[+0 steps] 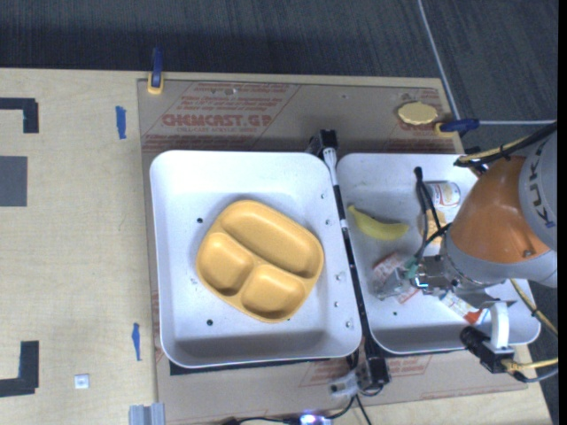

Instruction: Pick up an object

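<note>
Right bin [390, 173]: banana [379, 227] near its left wall, open floor around; end effector [416, 277] just beside crinkled wrapper [387, 273], finger state indiscernible.

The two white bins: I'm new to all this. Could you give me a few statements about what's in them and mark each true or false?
1. A yellow divided tray lies in the left bin. True.
2. A banana lies in the left bin. False: it lies in the right bin.
3. The arm reaches over the right bin. True.
4. The yellow tray has five compartments. False: it has three.
5. A crumpled wrapper lies in the right bin, below the banana. True.
</note>
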### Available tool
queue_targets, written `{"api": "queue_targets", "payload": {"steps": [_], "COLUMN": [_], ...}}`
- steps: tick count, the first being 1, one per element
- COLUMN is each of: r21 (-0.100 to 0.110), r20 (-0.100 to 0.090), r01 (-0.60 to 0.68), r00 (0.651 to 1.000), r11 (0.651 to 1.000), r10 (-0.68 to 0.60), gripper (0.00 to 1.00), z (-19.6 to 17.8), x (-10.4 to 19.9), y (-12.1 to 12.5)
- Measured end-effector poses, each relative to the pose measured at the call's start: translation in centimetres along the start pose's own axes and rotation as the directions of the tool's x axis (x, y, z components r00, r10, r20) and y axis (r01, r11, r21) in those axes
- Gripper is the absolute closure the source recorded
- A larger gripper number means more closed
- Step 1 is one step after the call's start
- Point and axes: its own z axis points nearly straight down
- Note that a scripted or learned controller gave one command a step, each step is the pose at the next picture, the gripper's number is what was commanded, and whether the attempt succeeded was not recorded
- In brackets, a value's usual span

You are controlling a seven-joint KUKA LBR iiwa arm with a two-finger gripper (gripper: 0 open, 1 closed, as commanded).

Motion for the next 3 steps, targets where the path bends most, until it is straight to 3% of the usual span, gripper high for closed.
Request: {"api": "queue_targets", "payload": {"steps": [3], "r21": [-0.002], "r20": [0.003], "r01": [-0.003], "r00": [1.0], "r11": [1.0], "r10": [0.003], "gripper": [0.0], "z": [0.0], "x": [0.64], "y": [0.03]}}
